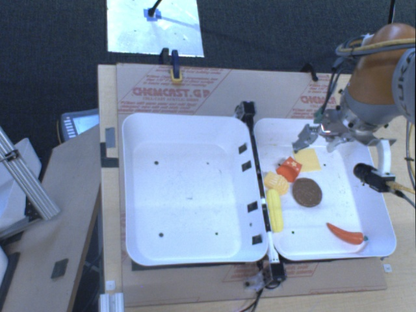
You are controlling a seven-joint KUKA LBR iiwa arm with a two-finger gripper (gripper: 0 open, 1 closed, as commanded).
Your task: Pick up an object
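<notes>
I see the task's things in the right bin [383, 229]: a yellow cheese slice [309, 159], a small red and orange piece [289, 169], a brown round patty [307, 192], a corn cob [275, 210] and a red chili pepper [346, 233]. My hand [320, 137] hangs over the bin's far part, just above the cheese, fingers spread and holding nothing. The arm [383, 70] bends in from the right
</notes>
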